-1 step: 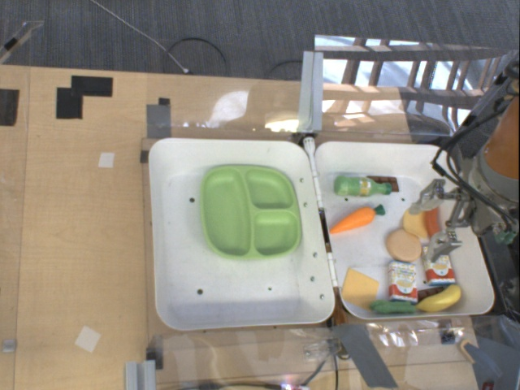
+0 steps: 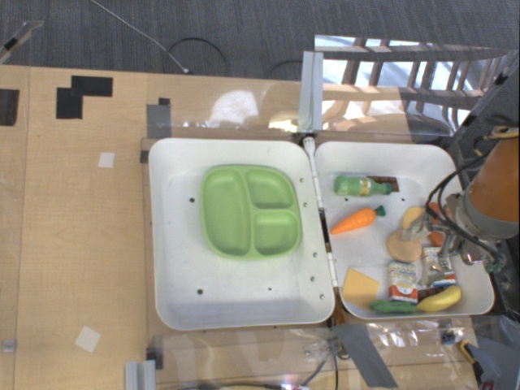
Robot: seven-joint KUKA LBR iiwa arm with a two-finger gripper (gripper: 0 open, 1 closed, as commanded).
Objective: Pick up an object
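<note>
Banana point(image 2: 439, 300) front of right bin point(image 2: 349, 159) | packet point(image 2: 402, 283) label unreadable | tool point(image 2: 439, 258) above packet, grip state: cannot tell

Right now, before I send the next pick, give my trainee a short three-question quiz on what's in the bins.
1. True or false: the green divided plate lies in the right bin.
2. Which toy lies nearest the bins' shared wall? A) carrot B) banana C) green bottle
3. Fill in: the yellow cheese wedge sits near the right bin's ___ edge in the camera view.

Key:
1. False; it lies in the left bin.
2. A
3. bottom. The gripper hangs over this bin's right side; whether its jaws are open cannot be told.
</note>
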